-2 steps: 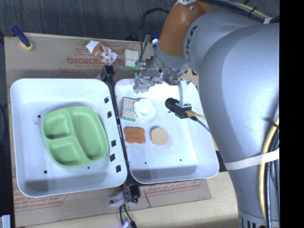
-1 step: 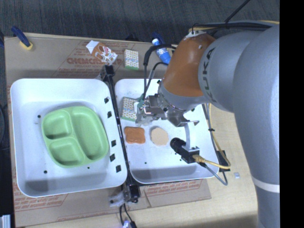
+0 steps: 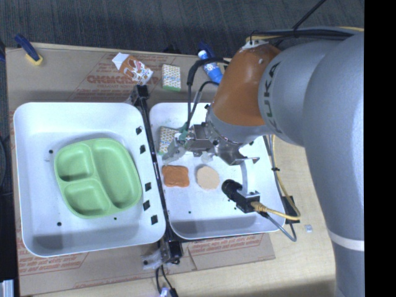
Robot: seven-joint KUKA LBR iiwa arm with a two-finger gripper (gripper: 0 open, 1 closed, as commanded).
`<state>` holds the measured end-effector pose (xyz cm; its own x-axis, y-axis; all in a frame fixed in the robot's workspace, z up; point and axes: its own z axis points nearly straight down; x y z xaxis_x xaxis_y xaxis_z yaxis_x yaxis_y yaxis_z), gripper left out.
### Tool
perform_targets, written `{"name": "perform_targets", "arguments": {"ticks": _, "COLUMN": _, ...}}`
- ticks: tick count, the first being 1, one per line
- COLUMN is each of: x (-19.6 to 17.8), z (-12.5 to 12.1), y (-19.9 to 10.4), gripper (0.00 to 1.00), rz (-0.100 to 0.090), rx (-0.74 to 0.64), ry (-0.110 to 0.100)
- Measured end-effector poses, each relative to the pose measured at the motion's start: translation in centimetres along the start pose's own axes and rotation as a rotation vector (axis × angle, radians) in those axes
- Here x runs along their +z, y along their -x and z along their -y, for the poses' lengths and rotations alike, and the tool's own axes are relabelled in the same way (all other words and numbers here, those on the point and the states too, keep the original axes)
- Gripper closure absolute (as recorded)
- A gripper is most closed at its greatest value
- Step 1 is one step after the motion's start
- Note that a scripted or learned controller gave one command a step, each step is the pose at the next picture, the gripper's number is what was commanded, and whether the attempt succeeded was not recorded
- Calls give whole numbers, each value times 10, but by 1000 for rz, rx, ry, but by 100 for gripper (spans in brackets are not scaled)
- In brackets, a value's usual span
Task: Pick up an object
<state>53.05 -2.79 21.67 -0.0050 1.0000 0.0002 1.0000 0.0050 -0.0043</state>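
Note:
In the right bin (image 3: 204,224) lie a brown-orange square piece (image 3: 176,176), a round tan disc (image 3: 208,178) beside it, and a pale patterned packet (image 3: 166,138) near the bin's left wall. My gripper (image 3: 185,142) hangs low over the bin's left part, just above the square piece and right beside the packet, whose right side it covers. Nothing shows as held. A green divided plate (image 3: 96,176) rests in the left bin (image 3: 37,122).
Behind the bins on the cardboard lie a crumpled snack wrapper (image 3: 132,68) and a small pale green packet (image 3: 171,77). A blue clip (image 3: 210,68) stands at the right bin's far edge. My arm's bulk covers that bin's far right part.

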Motion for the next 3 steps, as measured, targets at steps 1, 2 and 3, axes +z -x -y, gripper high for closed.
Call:
{"name": "perform_targets", "arguments": {"ticks": 1, "x": -48, "z": -63, "y": 43, "gripper": 0, "rz": 1, "rx": 2, "ry": 5}}
{"name": "perform_targets", "arguments": {"ticks": 2, "x": 46, "z": 50, "y": 79, "gripper": 0, "rz": 0, "rx": 1, "ry": -3}}
{"name": "perform_targets", "arguments": {"ticks": 3, "x": 74, "z": -43, "y": 98, "gripper": 0, "rz": -1, "rx": 0, "ry": 2}}
